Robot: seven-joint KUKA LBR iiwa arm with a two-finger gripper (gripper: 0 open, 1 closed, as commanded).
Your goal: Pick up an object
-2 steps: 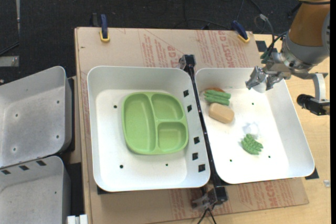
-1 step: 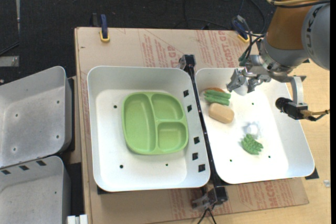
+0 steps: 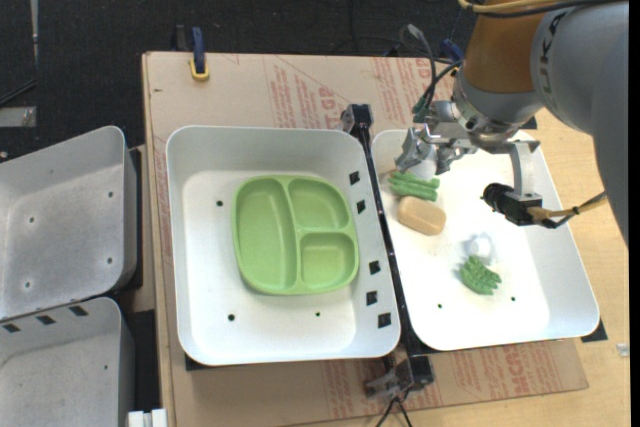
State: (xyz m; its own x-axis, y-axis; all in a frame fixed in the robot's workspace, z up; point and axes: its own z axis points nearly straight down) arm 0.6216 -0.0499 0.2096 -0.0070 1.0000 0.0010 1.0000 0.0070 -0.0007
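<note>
- Over the far left corner of the right bin (image 3: 555, 310), the gripper (image 3: 425, 158) hangs with its tips pointing down.
- Its two fingers (image 3: 409, 155) are spread apart, and nothing sits between them.
- The grey arm (image 3: 585, 45) with its orange band comes in from the right side.
- A long green pod (image 3: 413, 185) lies just below the gripper, near the left wall of the right bin. I cannot tell if the tips touch it.
- A tan bun (image 3: 421, 216) lies right beside the pod, a bit nearer the front edge.
- A small white bit (image 3: 479, 244) sits near the middle of the right bin.
- A leafy green bunch (image 3: 479, 276) lies just beside the white bit, toward the front edge.
- The left bin (image 3: 200, 215) holds a green plate (image 3: 296, 234) with three parts. It lies flat in the middle, well apart from the gripper.
- Both bins sit side by side on the brown bench (image 3: 270, 85).
</note>
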